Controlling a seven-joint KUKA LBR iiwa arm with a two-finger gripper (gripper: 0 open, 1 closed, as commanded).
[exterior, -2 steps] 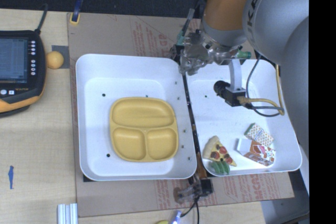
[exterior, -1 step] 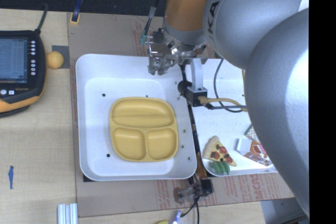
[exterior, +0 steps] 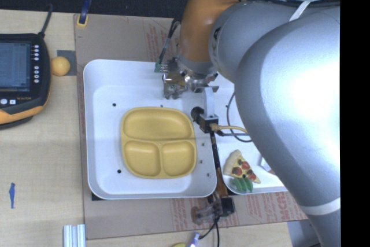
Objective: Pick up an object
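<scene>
Over the left bin's (exterior: 98, 124) far edge, the gripper (exterior: 173, 88) hovers above bare floor; whether its fingers are open cannot be told. A yellow divided tray (exterior: 159, 143) lies mid-bin, a toy pizza slice (exterior: 240, 169) in the right bin's (exterior: 263, 187) near corner.

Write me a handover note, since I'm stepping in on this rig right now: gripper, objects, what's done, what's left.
Gripper: low over the far end of the left bin, just beyond the yellow tray. Whether it is open or shut can't be told from this angle, and nothing is seen held.
Yellow tray: three compartments, flat in the left bin.
Toy pizza slice: in the right bin, near its front edge, with the arm covering most of that bin.
Done: no pick visible.
Left: grasp and lift an object; the tray is nearest the gripper.
</scene>
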